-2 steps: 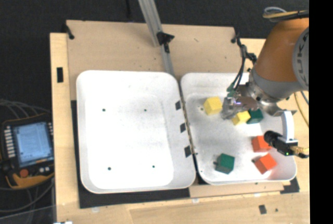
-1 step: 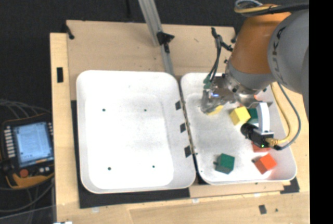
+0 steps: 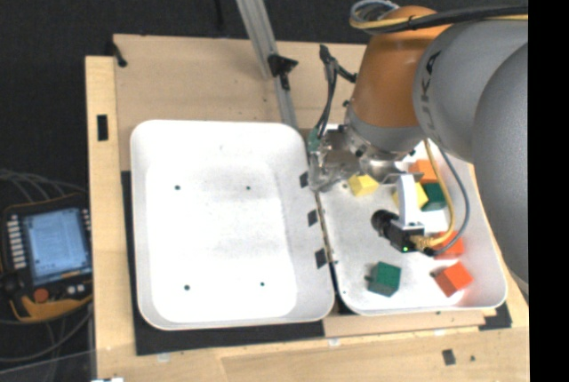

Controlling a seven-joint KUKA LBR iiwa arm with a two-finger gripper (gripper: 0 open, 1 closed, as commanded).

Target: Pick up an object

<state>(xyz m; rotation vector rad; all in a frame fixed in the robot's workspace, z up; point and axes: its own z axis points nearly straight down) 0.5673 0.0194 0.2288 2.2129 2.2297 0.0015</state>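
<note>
The grey arm reaches in from the right of the camera view, its orange band above the wrist, and the jaws hang low over the near-left part of the right bin, close against the wall that it shares with the left bin. The wrist hides the tips, so I cannot tell whether the jaws stand wide, narrow, or closed on anything. A yellow block lies just beside the jaws, to their right and a little toward the front of the desk; whether it touches them is not clear. Farther right of the jaws a bright green block sits partly under the arm, with an orange piece just behind it. Toward the front edge from the jaws, well apart, a dark green block rests on the bin floor, and an orange block lies to the right of that one. Behind the jaws a slanted metal rail rises from the desk. Far to the left of the jaws, off the desk, a handheld screen unit glows blue.
</note>
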